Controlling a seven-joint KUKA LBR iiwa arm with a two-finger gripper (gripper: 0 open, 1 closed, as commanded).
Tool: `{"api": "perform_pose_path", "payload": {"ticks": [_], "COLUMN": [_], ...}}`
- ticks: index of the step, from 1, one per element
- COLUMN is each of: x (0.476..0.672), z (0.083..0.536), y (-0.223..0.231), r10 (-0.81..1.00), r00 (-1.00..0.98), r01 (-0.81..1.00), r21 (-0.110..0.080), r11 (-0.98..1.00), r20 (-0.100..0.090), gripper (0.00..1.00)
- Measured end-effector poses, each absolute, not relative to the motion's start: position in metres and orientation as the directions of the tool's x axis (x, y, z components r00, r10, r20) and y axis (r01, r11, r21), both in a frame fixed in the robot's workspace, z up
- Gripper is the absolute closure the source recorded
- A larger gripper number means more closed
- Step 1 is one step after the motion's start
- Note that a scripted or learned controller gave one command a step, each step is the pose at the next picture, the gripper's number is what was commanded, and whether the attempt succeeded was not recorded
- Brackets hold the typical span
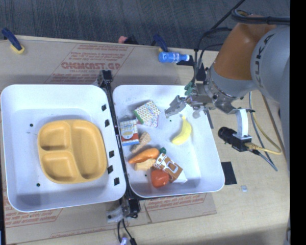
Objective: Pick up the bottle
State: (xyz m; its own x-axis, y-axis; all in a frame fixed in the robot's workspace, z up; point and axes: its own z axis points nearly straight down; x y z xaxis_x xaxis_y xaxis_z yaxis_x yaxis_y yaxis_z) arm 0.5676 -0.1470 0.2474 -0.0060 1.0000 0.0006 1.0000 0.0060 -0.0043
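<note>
1. Camera view puts the pincer above the far side of the right bin, just far of the banana; its fingers look spread with nothing between them.
2. What I take for the bottle, brown with a white label, lies at the near end of that bin, touching a red toy and near a carrot.
3. To grasp well, the pincer should travel nearward, straddle the bottle across its narrow width, and avoid pinching the neighbours.
4. On the left, another bin holds a yellow tray.
5. Both bins sit on cardboard covering the table; grey carpet lies beyond.
</note>
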Motion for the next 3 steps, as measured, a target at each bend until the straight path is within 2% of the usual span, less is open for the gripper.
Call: {"api": "perform_pose_path", "payload": {"ticks": [1, 2, 3], "x": [0.611, 0.638, 0.638], "z": [0.274, 0.367, 0.377], "y": [-0.097, -0.027, -0.026], "r10": [0.981, 0.985, 0.986], "r00": [0.196, 0.174, 0.165], "r01": [0.981, 0.985, 0.986], "r21": [-0.003, -0.002, -0.005], "r11": [-0.196, -0.174, -0.165], "r20": [0.000, 0.000, -0.002], "gripper": [0.00, 0.00, 1.00]}}
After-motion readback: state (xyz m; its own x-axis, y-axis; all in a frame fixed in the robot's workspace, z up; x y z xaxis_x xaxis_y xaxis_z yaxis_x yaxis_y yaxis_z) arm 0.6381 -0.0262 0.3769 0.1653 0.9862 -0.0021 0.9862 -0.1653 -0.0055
